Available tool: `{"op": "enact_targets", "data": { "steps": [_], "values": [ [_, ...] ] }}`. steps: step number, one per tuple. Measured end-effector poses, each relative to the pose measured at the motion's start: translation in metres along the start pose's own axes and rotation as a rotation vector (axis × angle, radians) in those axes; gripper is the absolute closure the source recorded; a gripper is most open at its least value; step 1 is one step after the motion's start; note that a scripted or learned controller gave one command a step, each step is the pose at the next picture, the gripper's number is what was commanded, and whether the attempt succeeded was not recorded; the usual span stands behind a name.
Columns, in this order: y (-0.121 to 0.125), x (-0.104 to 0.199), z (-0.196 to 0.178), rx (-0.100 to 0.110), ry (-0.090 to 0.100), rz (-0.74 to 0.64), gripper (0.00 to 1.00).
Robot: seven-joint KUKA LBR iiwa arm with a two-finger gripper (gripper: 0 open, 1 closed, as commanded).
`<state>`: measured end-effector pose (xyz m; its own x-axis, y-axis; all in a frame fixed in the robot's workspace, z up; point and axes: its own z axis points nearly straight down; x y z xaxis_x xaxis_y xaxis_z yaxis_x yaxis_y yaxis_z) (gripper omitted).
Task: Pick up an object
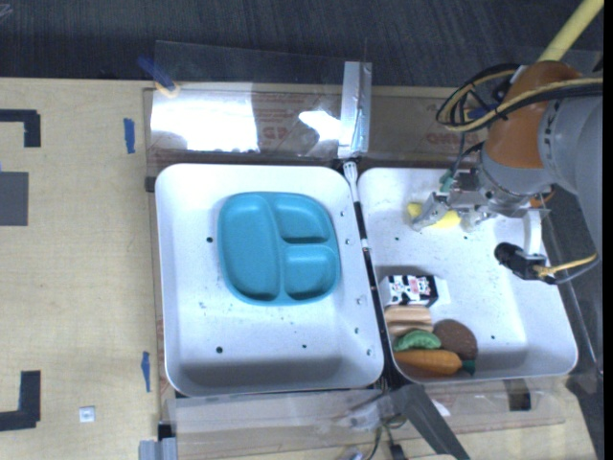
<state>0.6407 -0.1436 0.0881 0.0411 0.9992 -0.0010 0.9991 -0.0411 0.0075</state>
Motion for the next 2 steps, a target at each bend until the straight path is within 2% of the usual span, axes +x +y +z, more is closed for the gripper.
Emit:
{"op": "enact_targets", "data": {
  "steps": [1, 2],
  "values": [
    [0.0006, -0.0007, -0.0110, -0.002, 0.000, 0.002, 1.00],
    [0.0003, -0.0007, -0.0102, -0.001, 0.000, 0.002, 0.00]
  ]
}}
